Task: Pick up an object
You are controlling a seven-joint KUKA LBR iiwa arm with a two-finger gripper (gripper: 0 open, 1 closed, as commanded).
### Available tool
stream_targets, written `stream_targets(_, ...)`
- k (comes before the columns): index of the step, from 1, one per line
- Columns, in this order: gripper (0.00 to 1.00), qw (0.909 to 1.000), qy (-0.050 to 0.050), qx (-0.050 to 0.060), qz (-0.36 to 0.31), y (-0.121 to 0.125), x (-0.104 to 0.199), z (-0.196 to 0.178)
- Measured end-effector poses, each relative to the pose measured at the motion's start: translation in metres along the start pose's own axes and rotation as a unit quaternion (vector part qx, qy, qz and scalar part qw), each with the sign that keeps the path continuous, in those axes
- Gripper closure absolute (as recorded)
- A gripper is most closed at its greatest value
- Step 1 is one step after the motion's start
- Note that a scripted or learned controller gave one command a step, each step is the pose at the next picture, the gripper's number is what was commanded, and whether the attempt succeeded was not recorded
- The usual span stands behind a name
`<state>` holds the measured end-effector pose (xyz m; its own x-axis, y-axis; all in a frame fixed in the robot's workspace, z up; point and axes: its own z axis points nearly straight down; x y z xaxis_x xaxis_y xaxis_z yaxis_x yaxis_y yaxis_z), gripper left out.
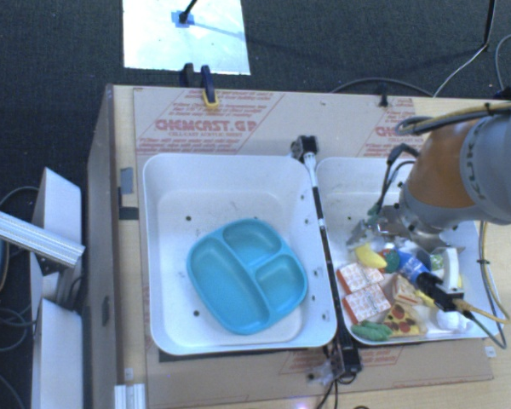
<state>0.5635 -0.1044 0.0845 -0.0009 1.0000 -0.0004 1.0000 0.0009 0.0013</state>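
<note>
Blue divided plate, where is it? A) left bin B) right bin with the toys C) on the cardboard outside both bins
A: the blue divided plate lies flat in the left bin, apart from the toy clutter in the right bin.

Bench (238, 122) being lit evenly and brightly from above, white bins (166, 186) being nearly washed out, glare being thrown off a pale floor panel (186, 24), soft shadows being cast under the tray (249, 275), arm (468, 173) being slightly blurred, dark floor being underexposed.
</note>
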Motion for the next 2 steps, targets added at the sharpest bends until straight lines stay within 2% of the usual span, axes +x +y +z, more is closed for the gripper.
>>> stream_targets(1, 0.0, 1.0, -0.001, -0.002, -0.001, 0.061, -0.048, -0.029)
stream_targets(2, 0.0, 1.0, 0.0, 0.0, -0.001, 0.012, 0.02, -0.032)
